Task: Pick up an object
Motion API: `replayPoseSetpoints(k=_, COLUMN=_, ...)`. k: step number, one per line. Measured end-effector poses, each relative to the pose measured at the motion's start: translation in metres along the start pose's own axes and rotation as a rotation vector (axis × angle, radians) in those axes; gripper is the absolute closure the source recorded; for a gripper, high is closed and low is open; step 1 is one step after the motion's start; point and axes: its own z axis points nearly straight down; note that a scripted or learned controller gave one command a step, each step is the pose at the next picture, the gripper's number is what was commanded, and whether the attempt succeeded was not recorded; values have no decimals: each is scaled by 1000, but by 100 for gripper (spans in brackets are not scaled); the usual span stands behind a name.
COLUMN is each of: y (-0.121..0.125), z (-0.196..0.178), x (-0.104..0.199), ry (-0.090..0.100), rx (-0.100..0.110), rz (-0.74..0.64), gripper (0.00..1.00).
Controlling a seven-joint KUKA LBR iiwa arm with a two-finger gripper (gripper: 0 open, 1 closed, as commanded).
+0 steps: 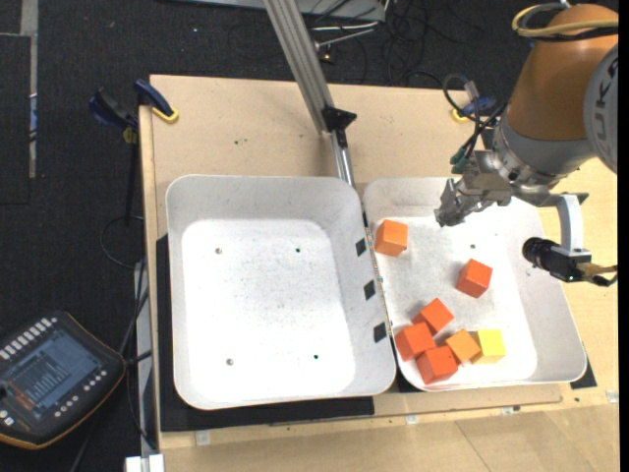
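While the gripper (454, 211) hangs over the right bin's (550, 303) far edge, nothing is between its fingers.
Blocks: one orange block (391, 237) near the far-left corner, a cluster (442, 344) by the near edge. Crowded neighbours could spoil a grasp there. No writing legible; finger spread, cannot tell.

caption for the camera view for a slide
End effector above the right bin, near a lone orange cube; more cubes clustered at the bin's near end.
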Motion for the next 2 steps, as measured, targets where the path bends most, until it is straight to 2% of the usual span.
replayPoseSetpoints(k=2, y=2, z=-1, x=114, ry=1, rx=1, rz=-2, gripper=100)
